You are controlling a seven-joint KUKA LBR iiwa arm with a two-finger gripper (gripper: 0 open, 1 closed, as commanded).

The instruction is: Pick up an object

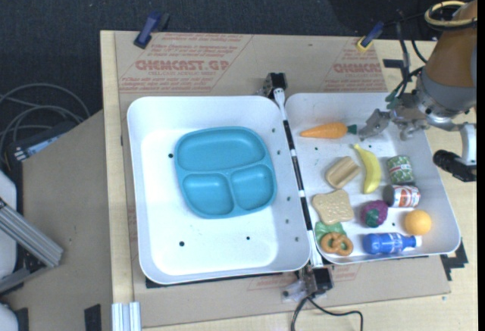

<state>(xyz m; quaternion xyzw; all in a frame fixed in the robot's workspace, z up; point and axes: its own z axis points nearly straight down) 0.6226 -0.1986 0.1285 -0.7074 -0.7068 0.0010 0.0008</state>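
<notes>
The arm is reaching in from the right over the right bin (447, 193), and its gripper (388, 123) is hanging above the bin's upper part, just right of the carrot (324, 130) and above the banana (369, 167). Its fingers are standing spread apart, with nothing showing between them, so it is carrying no object at this moment; that open stance suits a descent onto something rather than a lift. The candidates for picking are all crowding the right bin: the carrot lying crosswise near the top, the banana curving beside a bread roll (342, 171), a green can (399, 168) and a red can (405, 196) close together, a cracker (333, 206), a purple fruit (373, 213), an orange (417, 223), a blue bottle (386, 244) along the lower rim and a pretzel (336, 244) at the lower left. Packed so near one another, they are leaving little room for fingers. The left bin (144, 170) is holding a blue divided tray (225, 171), probably as a drop place. Both bins are sitting side by side on the table (114, 79). The carrot, lying somewhat apart and nearest the gripper, is looking like the easiest target.
</notes>
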